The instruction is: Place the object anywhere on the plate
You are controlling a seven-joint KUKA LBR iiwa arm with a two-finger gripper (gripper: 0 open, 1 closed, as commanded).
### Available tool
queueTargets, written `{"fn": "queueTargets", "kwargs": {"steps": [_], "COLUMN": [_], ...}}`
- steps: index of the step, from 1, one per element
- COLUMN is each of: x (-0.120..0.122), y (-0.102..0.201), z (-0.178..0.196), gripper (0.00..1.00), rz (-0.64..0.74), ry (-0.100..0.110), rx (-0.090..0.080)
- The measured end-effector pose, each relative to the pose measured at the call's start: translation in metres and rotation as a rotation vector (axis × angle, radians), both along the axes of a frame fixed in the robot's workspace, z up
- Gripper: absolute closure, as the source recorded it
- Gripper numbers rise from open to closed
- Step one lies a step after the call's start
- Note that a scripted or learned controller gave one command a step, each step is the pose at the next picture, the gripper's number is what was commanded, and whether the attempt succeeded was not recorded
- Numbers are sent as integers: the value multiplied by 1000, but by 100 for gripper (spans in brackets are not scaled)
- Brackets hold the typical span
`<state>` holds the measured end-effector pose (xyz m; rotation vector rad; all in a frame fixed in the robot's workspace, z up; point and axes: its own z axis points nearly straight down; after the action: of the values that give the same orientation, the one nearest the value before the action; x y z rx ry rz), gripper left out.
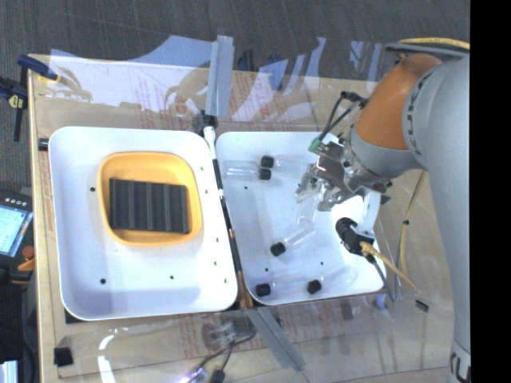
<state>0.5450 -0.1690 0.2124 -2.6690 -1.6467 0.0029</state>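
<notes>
Two white bins sit side by side on the counter (120, 94). Left bin (72, 278) holds a yellow plate (148, 168) with a dark ribbed center. Right bin (255, 214) has clear vials with black caps: one (247, 167) at 11 o'clock, another (289, 241) mid-bin. Gripper (323, 188) hovers around 2 o'clock; can't tell how its fingers are set.
</notes>
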Motion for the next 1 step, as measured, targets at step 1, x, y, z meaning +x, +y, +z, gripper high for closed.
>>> {"fn": "queueTargets", "kwargs": {"steps": [1], "x": [-20], "y": [16], "z": [46], "gripper": [100], "rz": [193], "ry": [-3], "rx": [-3]}}
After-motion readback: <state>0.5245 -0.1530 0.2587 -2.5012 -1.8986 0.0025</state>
